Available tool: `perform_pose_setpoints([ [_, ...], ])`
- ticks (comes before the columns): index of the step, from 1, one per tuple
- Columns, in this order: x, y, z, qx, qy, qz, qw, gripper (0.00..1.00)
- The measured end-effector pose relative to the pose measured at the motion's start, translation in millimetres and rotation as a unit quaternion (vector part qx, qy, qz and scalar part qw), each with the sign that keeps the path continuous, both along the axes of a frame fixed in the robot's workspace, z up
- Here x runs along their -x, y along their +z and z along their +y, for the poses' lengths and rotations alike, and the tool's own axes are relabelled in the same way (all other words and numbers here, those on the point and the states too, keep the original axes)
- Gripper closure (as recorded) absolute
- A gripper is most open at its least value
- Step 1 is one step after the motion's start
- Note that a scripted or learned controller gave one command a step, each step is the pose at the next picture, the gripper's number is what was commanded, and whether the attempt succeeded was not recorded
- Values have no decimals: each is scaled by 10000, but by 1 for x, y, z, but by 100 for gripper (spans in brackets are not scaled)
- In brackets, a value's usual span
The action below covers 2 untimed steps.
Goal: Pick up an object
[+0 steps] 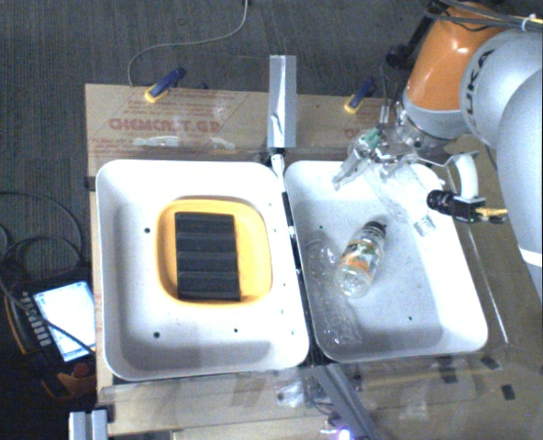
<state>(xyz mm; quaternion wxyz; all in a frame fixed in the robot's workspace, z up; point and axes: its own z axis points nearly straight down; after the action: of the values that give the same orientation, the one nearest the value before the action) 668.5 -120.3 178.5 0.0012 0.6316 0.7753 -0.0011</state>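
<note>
Bottle (pixel 361 258) is seen lying in the right bin (pixel 455 324), its long axis tilted cap-up toward the gripper (pixel 371 159), which hangs above the bin's far edge, fingers spread apart and nothing between them. A yellow tray (pixel 258 264) is seen in the left bin (pixel 125 246), well apart.

Dark grey carpet floor (pixel 116 16) surrounds the surface (pixel 189 122), with black cables (pixel 24 214) lying at left, lighting even.
</note>
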Motion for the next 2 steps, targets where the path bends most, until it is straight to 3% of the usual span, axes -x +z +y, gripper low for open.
perform_pose_setpoints([
  [1, 51, -83, 7, -19, 245, -24, 9997, 100],
  [2, 35, 6, 50, -10, 1263, 4, 9920, 100],
])
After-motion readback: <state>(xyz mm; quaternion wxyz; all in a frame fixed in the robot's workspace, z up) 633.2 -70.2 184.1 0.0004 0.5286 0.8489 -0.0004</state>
